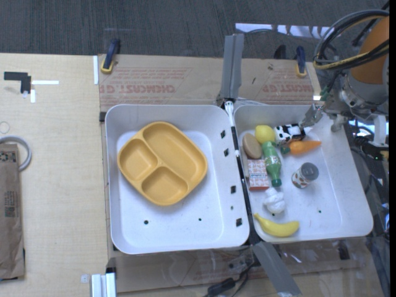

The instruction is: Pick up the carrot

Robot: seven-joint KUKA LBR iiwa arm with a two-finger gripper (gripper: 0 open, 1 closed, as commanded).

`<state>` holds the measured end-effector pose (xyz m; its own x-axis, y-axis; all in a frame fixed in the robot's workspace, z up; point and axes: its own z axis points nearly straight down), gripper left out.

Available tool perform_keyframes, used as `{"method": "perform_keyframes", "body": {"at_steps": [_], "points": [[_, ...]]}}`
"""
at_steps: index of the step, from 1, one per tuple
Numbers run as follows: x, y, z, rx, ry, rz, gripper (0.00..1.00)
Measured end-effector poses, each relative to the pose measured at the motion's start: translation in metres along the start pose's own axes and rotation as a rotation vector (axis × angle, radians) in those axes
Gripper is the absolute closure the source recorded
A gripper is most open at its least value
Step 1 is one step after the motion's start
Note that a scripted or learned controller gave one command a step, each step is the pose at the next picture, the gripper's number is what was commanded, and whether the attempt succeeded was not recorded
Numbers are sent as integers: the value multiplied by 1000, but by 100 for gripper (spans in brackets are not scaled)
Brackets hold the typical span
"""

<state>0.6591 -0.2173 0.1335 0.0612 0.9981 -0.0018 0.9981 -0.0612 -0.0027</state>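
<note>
At three o'clock, right bin [346,197]: carrot [304,146] lying ungrasped; gripper [315,113] near it at one o'clock, jaws' state indiscernible; pickup pending.

yellow plate [162,163], banana [276,227], green bottle [271,162]

Dark grey carpet [124,11] runs behind a pale wooden bench [49,166]; cardboard [161,79] lies along its back edge.
</note>
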Motion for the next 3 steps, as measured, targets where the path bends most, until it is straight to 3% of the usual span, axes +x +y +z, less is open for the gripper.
{"method": "perform_keyframes", "body": {"at_steps": [2,3], "points": [[-5,-5,-20,-4,-1,-323,0],[-4,1,-12,-4,-1,-402,0]]}}
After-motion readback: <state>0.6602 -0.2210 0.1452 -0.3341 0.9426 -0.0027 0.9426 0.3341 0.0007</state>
